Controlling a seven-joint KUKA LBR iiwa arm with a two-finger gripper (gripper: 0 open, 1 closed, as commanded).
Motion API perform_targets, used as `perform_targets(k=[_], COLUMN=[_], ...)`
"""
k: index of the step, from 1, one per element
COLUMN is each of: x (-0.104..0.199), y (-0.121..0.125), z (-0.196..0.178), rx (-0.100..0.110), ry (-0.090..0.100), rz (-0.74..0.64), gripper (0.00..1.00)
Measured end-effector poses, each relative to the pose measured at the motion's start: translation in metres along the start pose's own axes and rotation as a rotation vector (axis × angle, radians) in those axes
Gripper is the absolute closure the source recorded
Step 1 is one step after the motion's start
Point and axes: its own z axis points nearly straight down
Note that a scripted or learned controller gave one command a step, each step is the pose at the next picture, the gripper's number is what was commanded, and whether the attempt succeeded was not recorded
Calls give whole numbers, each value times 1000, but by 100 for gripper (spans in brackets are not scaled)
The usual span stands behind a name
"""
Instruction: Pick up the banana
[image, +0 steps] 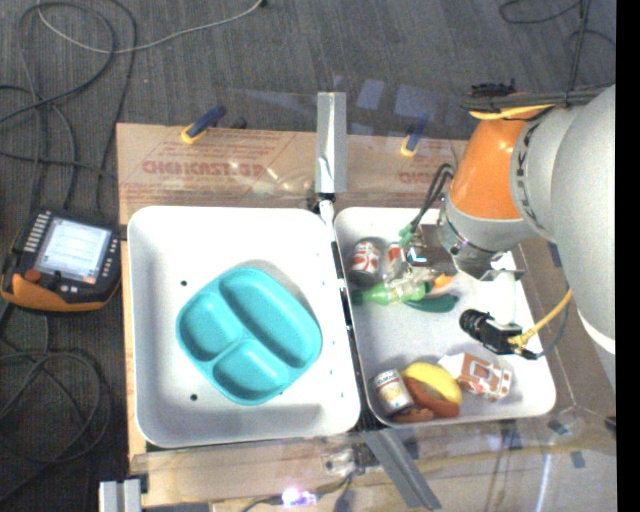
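left bin: teal divided tray at centre | right bin: banana at near edge, between a small can and a red-white packet; soda can and green item at far-left corner | end effector: over far part of right bin, well apart from banana; grip state cannot be told

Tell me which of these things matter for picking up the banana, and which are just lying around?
For the job:
banana
gripper
right bin

Lying about:
turquoise tray
left bin
soda can
small tin
carton
handheld controller
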Motion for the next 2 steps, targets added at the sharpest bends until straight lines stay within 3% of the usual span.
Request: perform_targets(k=[1, 2], x=[0, -65], y=[0, -76], z=[0, 98], rx=[0, -2], ry=[-1, 3], rz=[1, -256], gripper=[0, 0])
